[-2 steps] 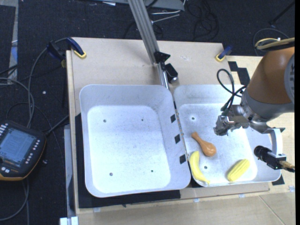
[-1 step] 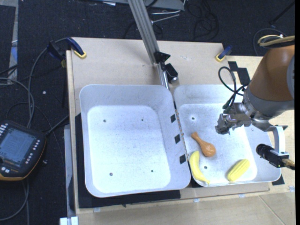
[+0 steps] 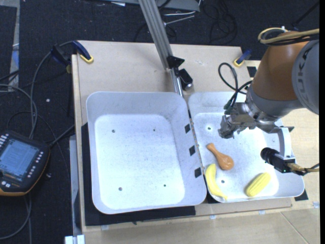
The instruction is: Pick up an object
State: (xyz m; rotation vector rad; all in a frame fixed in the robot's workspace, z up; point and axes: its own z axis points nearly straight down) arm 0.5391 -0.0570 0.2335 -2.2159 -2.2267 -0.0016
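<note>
Three toy foods lie in the right bin (image 3: 238, 103). An orange drumstick (image 3: 221, 157) rests near the middle of its floor. At the front-left corner sits a yellow banana (image 3: 215, 182), and a yellow corn cob (image 3: 257, 184) lies at the front right. My gripper (image 3: 227, 130) hangs over the bin's back half, up and right of the drumstick and apart from it. Nothing shows between its tips.
The left bin (image 3: 134, 151) adjoins the right one along a shared wall with black clips. A slanted metal pole (image 3: 160, 32) rises from the back between the bins. The wooden bench surrounds both bins.
</note>
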